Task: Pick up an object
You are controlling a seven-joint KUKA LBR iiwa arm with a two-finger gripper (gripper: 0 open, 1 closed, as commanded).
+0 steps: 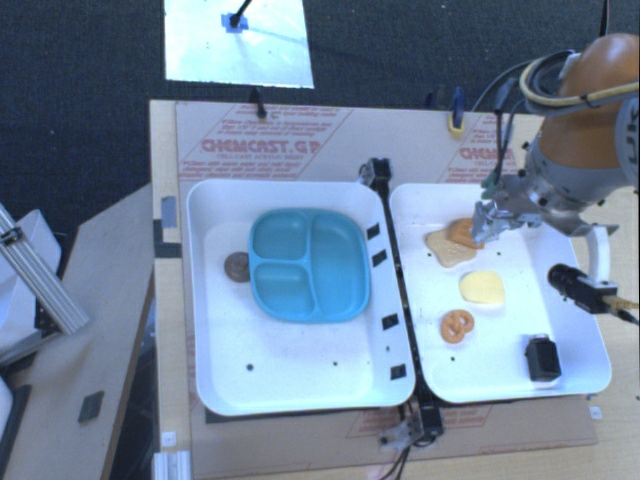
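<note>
Blue divided plate (307, 265) beside brown disc (237, 266)

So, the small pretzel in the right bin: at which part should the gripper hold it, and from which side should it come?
The pretzel lies flat on the floor of the right bin, apart from the yellow piece above it. Probably best to come straight down from above and close across its outer rim, at the narrower width. Its flat pose leaves no side to slip under, and the space around it gives room for the fingers.

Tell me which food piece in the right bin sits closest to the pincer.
The orange-brown piece on the tan slice, right beside the pincer; the yellow piece and pretzel lie farther.
</note>
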